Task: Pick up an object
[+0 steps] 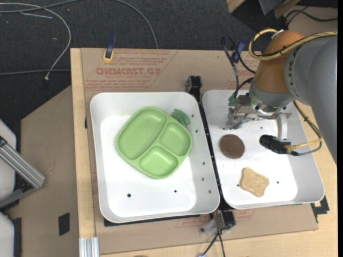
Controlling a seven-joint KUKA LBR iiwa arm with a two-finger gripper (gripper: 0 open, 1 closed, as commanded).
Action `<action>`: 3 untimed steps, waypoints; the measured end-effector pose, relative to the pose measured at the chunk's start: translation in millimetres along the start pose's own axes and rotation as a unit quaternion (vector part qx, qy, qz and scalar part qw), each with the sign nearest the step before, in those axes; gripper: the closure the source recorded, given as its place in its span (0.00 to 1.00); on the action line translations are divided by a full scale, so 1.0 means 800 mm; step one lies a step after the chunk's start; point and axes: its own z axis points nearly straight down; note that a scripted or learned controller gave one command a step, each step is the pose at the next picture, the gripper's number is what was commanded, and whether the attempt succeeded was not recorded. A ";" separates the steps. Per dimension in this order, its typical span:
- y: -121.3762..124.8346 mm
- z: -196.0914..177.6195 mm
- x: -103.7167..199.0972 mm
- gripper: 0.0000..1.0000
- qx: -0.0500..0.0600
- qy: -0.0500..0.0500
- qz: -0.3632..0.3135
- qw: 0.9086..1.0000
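Camera view, flat round brown disc (pixel 232 145), rough-faced, in the right bin (pixel 300 182), gripper (pixel 234 121) just behind the disc, its opening cannot be told, lumpy tan toast-shaped piece (pixel 253 181) in front of the disc, smooth green three-compartment plate (pixel 154 142) to its left.

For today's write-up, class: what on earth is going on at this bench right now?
A grey robot arm reaches in from the right, with its gripper down over the far left part of the right bin. A round brown disc lies just in front of the gripper, and a tan toast-shaped piece lies nearer the front; neither looks held. The left bin holds a green divided plate with a small dark green piece at its far edge.
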 end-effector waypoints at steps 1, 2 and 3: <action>-0.001 -0.055 -0.001 1.00 -0.003 -0.001 0.000 1.000; 0.005 -0.135 0.006 1.00 -0.005 -0.001 -0.001 1.000; 0.007 -0.173 0.007 1.00 -0.003 -0.001 -0.001 1.000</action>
